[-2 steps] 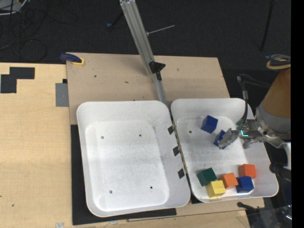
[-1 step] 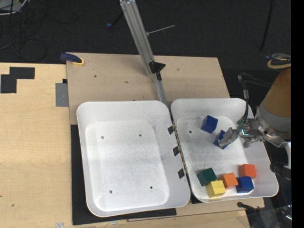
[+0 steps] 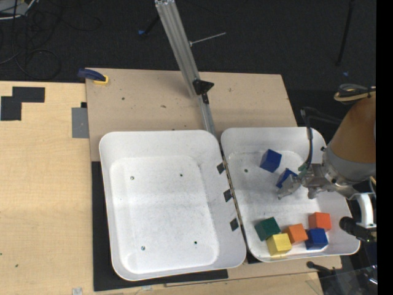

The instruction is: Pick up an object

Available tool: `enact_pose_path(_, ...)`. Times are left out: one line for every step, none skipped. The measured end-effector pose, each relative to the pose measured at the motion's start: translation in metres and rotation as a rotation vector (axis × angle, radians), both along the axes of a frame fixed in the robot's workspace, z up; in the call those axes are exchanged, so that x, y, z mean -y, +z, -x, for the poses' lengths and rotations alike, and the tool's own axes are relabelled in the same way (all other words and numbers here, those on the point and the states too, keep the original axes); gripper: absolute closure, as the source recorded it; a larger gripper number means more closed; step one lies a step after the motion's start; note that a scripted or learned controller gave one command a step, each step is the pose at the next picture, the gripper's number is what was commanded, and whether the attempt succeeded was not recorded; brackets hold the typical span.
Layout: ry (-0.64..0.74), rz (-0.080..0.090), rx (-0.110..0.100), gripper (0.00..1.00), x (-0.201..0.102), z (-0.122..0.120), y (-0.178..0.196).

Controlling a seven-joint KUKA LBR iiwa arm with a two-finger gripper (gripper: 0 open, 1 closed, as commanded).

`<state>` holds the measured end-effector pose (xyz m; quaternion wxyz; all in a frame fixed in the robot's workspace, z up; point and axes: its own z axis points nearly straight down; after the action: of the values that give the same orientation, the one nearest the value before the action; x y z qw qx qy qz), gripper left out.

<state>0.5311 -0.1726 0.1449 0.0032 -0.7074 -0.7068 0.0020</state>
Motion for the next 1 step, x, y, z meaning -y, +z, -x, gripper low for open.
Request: enact_pose_path(-0.001, 0.0, 0.004, 0.0, -0.0008, 0.0003, -0.0521)
